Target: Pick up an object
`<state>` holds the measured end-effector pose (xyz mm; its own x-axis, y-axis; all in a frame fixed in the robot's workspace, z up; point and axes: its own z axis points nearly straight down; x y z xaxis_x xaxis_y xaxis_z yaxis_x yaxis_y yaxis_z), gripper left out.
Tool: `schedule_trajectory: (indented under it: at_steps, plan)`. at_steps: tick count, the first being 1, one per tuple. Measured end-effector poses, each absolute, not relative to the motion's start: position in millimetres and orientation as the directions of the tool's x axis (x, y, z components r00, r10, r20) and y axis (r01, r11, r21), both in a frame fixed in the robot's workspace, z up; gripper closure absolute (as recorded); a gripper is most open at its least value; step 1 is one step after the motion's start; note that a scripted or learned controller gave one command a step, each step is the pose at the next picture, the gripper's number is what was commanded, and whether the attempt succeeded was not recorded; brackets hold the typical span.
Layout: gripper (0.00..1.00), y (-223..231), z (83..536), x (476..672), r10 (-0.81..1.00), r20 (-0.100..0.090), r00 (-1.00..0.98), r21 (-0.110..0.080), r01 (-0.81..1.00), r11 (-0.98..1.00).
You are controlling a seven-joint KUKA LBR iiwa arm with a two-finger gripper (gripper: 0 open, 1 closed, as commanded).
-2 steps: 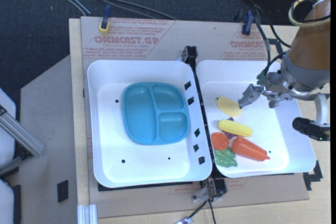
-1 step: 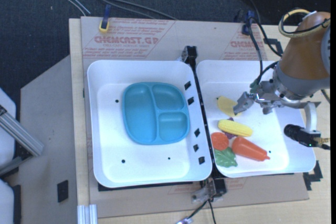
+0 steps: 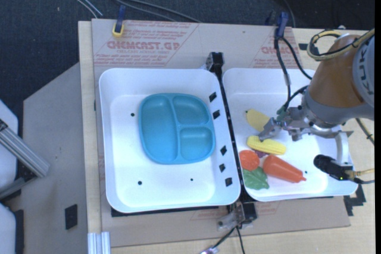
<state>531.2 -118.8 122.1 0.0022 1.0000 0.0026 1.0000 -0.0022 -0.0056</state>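
Tabletop (image 3: 149,38): brown board, printed lettering, clamped at the far edge, carrying both bins; its near edge sits closest to the lens.

Left bin (image 3: 119,175): white, shallow. Holds a blue tray (image 3: 177,128) with three compartments, lying flat near the middle.

Right bin (image 3: 324,184): white, shallow, touching the left bin along a black divider. Holds the toy food and receives the arm.

Arm (image 3: 342,77): grey with orange band, entering from the right, wrist bent down over the right bin.

Claw (image 3: 284,128): low over the bin's middle, metal parts pointing left toward the toys. Whether wide or narrow cannot be told; nothing is seen held.

Carrot (image 3: 284,169): orange-red, long axis running left to right, near side of the bin.

Corn (image 3: 266,145): yellow cob, long axis left to right, just beside the claw on its near-left side. Judged the likeliest pick, being closest.

Banana (image 3: 257,119): yellow, left of the claw, slightly farther back.

Greens (image 3: 255,179): leafy piece touching the carrot's left end.

Tomato (image 3: 249,159): small, red, between corn and greens.

Judgement: a short drop toward the near-left would bring the claw across the corn's narrow width.
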Motion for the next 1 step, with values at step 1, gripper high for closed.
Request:
schedule_trajectory:
  at_steps: [1]
  plan:
    - [0.0,-119.3,104.8,540.3,1.0,-0.005,0.0,0.028,1.0,0.001]
